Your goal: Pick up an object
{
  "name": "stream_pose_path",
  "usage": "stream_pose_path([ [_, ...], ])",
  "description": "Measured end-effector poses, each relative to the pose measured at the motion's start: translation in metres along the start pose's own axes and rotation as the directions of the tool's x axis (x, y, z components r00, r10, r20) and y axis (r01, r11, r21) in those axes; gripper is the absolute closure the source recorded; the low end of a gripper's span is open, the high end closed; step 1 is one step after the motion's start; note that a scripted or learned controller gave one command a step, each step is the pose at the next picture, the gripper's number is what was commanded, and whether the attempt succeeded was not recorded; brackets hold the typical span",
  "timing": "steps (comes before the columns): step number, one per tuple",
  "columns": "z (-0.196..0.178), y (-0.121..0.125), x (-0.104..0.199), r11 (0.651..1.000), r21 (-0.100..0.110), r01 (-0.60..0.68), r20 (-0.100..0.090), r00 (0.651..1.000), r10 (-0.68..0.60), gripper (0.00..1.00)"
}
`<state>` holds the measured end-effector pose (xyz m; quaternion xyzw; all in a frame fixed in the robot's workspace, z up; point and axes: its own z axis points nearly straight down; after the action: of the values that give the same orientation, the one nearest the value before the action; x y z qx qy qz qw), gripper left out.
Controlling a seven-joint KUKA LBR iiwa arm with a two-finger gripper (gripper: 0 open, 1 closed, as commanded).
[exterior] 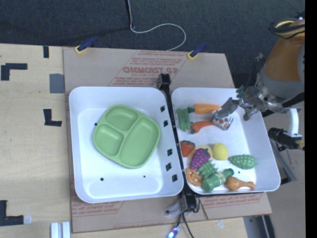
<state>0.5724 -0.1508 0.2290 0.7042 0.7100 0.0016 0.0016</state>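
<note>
A: Gripper first. Where is it?

B: Gripper [224, 119] sits over the right bin [258, 133], upper half, hanging off the grey arm [277, 78] that comes in from 3 o'clock. Orange band near the top right corner.

A: Open, closed, holding?

B: Can't tell. The tip is small and blurry, with a bit of red-and-white at the end; could be part of the tool, could be an item.

A: Fine. Candidate objects?

B: All in the right bin. Orange carrot [206, 108] at about 11 o'clock from the gripper, close by. Green pod [183, 119] at 9 o'clock, against the divider side. Orange-red pepper [200, 127] just at 8 o'clock from the tip, nearly touching it.

A: Lower half?

B: Red tomato [186, 148] by the left wall. Purple grapes [199, 158] beside it, yellow lemon [220, 151] at 3 o'clock of the grapes. Bumpy green fruit [242, 161] further toward 3 o'clock. Along the bottom rim: a green leafy piece [210, 175] and an orange squash-like toy [239, 184], packed close.

A: Left bin?

B: Left bin [84, 133] holds a green divided plate [127, 136], three compartments, flat, roughly centered, rotated a bit.

A: Surroundings?

B: Both bins on a cardboard sheet [143, 68], white cable [158, 29] looping at 12 o'clock over dark carpet.
</note>
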Motion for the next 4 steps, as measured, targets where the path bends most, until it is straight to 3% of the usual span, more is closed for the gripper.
stream_pose_path([
  [1,-0.007,-0.003,-0.003,1.000,0.006,-0.005,0.000,1.000,0.005,1.00],
  [2,-0.161,0.002,0.064,1.000,-0.011,0.002,0.000,1.000,-0.002,1.00],
  [3,-0.213,-0.034,0.008,1.000,-0.001,-0.012,0.003,1.000,0.012,1.00],
  [4,-0.193,-0.038,-0.006,1.000,0.006,-0.010,0.002,1.000,0.010,1.00],
])
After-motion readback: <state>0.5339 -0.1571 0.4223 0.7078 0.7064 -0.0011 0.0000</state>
